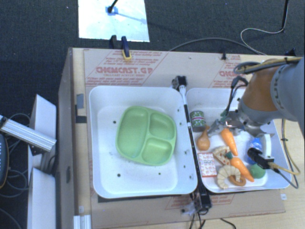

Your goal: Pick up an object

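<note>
Over right bin [209,95], gripper [224,124] hangs low beside upper carrot [229,141]; finger state can't be told from here. Toys crowd together: can [197,118], small gourd [204,140], shrimp [229,174]. Best bet: drop straight onto the carrot, straddle its narrow width, close before lifting, avoid nudging neighbours.
</note>
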